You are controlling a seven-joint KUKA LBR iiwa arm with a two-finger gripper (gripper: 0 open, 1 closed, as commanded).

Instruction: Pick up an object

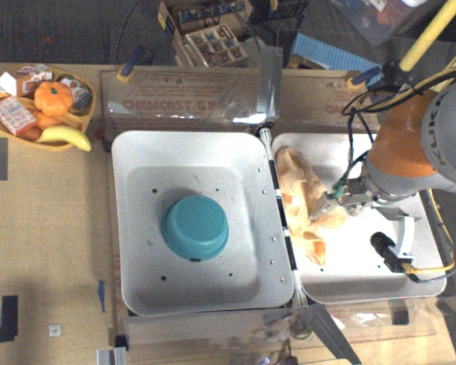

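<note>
A crumpled tan and orange cloth lies along the left side of the right bin. My gripper reaches in from the right and its tip is down at the cloth's right edge, touching or just over the folds. An upturned teal bowl sits in the middle of the left bin, well away from the gripper.
The wall between the two bins runs just left of the cloth. A basket of toy food with a banana stands on the bench at the far left. Boxes and clutter lie beyond the bins' back edge.
</note>
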